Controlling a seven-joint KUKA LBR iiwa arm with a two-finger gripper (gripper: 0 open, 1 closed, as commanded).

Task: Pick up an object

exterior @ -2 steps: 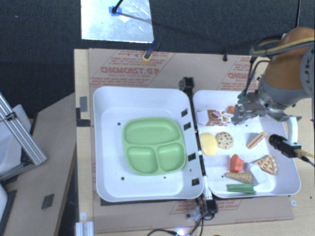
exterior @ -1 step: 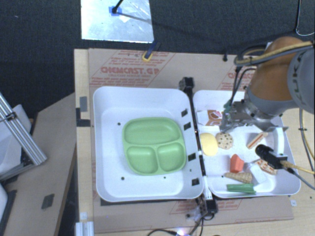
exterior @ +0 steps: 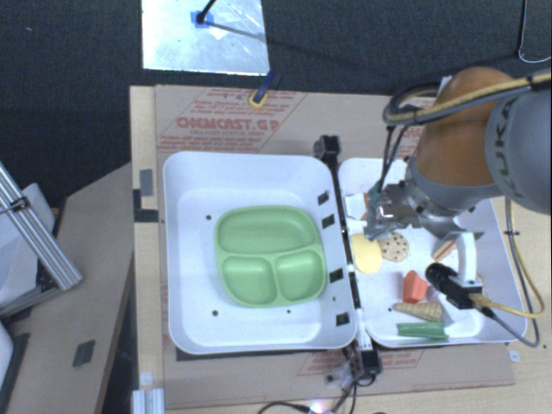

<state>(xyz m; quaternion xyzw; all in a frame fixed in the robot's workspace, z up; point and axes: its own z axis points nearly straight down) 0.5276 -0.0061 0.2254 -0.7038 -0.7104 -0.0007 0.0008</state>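
A green three-compartment tray (exterior: 266, 255) is seen lying flat in the left white bin (exterior: 194, 188); it serves as the landmark. To the right of the tray, across the divider, the right white bin (exterior: 500, 231) is occupied by several small items. A pale yellow rounded piece (exterior: 366, 254) lies nearest the tray, just past the divider. A speckled cookie-like disc (exterior: 396, 247) is touching its right side. Farther right of the tray, an orange wedge (exterior: 415, 285) is found, with a tan ridged piece (exterior: 420, 310) and a green stick (exterior: 423, 330) below it.

The gripper (exterior: 380, 222) is positioned just above the yellow piece and the disc, to the right of the tray. Whether anything is grasped cannot be told, as the tips are obscured by the grey and orange arm (exterior: 470, 141).
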